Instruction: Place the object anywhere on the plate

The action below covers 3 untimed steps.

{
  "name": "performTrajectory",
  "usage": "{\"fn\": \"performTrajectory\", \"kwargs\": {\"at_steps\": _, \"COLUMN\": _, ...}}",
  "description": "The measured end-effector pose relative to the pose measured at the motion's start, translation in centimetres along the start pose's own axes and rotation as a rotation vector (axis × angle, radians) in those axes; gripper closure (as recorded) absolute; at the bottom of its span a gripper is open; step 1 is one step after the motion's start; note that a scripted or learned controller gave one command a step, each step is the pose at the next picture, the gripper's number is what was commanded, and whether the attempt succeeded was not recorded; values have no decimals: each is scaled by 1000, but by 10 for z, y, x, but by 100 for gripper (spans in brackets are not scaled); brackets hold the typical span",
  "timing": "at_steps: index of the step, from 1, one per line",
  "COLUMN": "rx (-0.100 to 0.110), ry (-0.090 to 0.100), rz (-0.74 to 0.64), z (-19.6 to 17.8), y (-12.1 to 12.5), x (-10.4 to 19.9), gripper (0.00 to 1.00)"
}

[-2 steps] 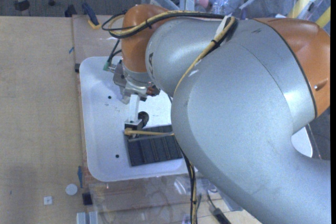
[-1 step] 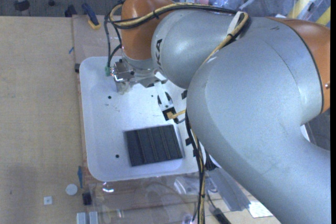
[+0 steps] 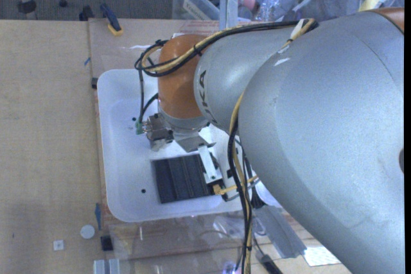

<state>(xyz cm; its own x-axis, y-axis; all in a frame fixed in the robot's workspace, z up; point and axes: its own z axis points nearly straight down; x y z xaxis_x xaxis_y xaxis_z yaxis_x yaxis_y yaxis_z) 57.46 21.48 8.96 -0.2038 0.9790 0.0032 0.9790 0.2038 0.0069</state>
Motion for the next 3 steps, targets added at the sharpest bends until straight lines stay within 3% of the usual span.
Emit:
{"fn": "performTrajectory", "kwargs": {"at_steps": 1, "rx": 7, "ry": -4, "rz": 2, "z": -133, "y": 48, "x": -8, "gripper": 100}}
{"fn": "performTrajectory", "kwargs": {"at_steps": 2, "rx": 10, "ry": -3, "rz": 29, "z": -68, "y": 44, "x": -5, "gripper": 100}}
{"fn": "performTrajectory", "kwargs": {"at_steps": 3, "rx": 7, "ry": -3, "rz": -156, "z": -210, "y": 20, "x": -10, "gripper": 100}}
